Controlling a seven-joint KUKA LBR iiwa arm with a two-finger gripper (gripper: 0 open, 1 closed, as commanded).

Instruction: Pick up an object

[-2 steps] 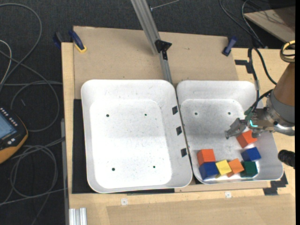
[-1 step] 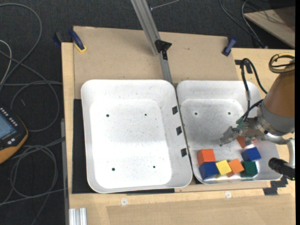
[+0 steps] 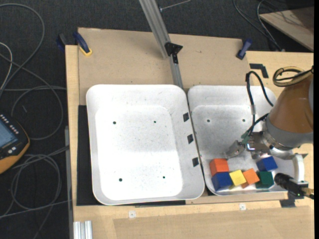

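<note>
So there's a little pile of colored blocks sitting in the near corner of the right bin [image 3: 219, 108]. An orange-red cube [image 3: 218, 165] is lying at the left end, with a blue block [image 3: 223, 181] just in front of it. A yellow cube [image 3: 238, 177] is sitting beside the blue one, touching an orange block [image 3: 250, 176]. Further right, a green block [image 3: 265, 179] is resting under another blue cube [image 3: 267, 163].

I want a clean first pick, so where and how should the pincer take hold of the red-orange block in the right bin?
Take the red-orange block from above, across its left and right faces. It sits at the left end of the cluster, its left side and top free. The yellow block and blue block crowd its near side, so a low approach from there looks blocked.
</note>
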